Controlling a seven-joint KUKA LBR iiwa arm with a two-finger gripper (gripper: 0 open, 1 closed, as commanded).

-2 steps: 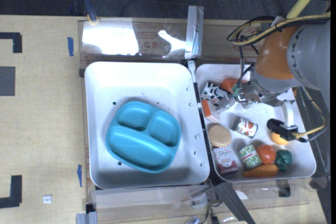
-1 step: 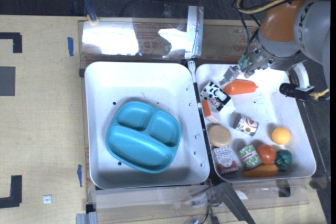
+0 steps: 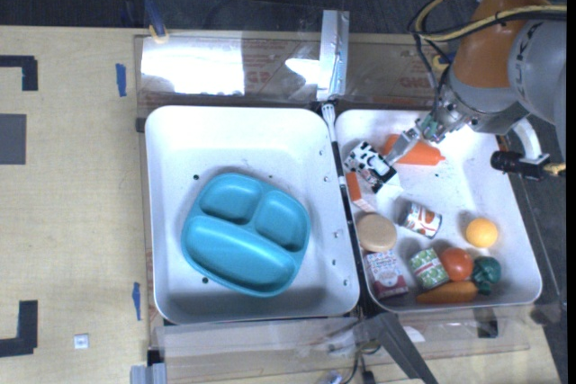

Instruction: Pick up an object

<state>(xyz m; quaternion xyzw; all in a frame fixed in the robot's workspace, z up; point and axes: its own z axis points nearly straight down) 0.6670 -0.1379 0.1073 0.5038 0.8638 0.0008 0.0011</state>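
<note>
The pincer (image 3: 402,142) reaches low into the right bin (image 3: 520,234), beside the orange wedge (image 3: 423,155) and cow-print box (image 3: 369,163), likely lining up a grasp; whether it grips, I cannot tell.

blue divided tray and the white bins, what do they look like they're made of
Blue divided tray: probably molded plastic, semi-gloss, with rounded compartments and soft highlights. White bins: likely thin formed plastic, smooth with faint sheen and rounded corners, though painted metal can't be ruled out.
</note>
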